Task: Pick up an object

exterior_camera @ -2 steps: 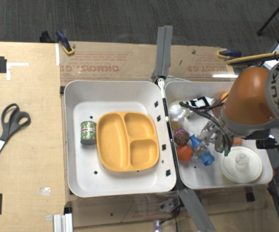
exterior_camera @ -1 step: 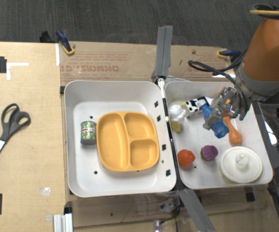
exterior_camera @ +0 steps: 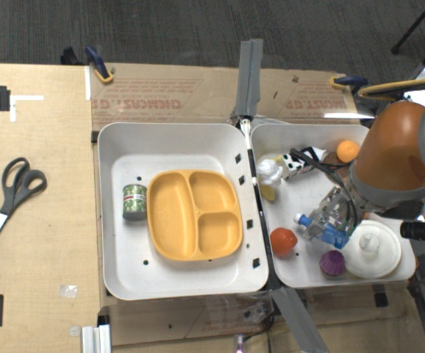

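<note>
My gripper [exterior_camera: 331, 215] hangs low over the middle of the right bin [exterior_camera: 308, 276], below the arm's orange band [exterior_camera: 389, 149]. Directly under and beside it lies a clear object with blue parts [exterior_camera: 335, 237]; whether it is touching that object is unclear. A red ball [exterior_camera: 283, 240] sits to its left and a purple cup [exterior_camera: 332, 262] near the front. A white round lidded dish [exterior_camera: 374, 248] lies at the gripper's right. Farther back are an orange ball [exterior_camera: 348, 151], a black-and-white toy [exterior_camera: 295, 163] and a white bottle [exterior_camera: 269, 170].
The left bin [exterior_camera: 117, 271] holds a yellow divided plate [exterior_camera: 195, 215] and a small green can [exterior_camera: 134, 201] at its left. Scissors [exterior_camera: 10, 193] lie on the wooden bench far left. Cardboard [exterior_camera: 168, 98] runs behind both bins.
</note>
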`<action>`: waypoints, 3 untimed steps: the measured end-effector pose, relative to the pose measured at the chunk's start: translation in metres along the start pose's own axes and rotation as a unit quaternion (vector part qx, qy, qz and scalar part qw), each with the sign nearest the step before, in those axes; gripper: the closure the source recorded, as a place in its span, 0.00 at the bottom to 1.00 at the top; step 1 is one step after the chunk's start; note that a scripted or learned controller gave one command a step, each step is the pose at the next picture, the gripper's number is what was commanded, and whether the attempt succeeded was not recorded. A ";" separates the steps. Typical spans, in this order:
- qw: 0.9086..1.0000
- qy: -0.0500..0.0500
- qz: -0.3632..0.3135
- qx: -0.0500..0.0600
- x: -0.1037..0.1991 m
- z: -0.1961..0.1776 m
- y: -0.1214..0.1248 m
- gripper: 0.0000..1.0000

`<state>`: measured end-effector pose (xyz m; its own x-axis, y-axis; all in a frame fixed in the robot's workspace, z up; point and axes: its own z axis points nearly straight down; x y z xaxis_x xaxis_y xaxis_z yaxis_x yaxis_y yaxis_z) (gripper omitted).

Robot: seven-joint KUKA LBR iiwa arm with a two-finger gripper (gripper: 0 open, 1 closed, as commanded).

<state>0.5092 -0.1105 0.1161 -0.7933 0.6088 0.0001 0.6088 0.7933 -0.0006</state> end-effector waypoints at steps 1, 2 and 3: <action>1.000 -0.001 -0.001 0.000 -0.007 -0.093 0.042 1.00; 1.000 -0.002 0.011 0.000 -0.039 -0.160 0.064 1.00; 1.000 0.000 -0.027 0.000 0.046 -0.142 0.048 1.00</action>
<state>0.5023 -0.0440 0.2576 -0.8252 0.5648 0.0003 0.5648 0.8252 -0.0007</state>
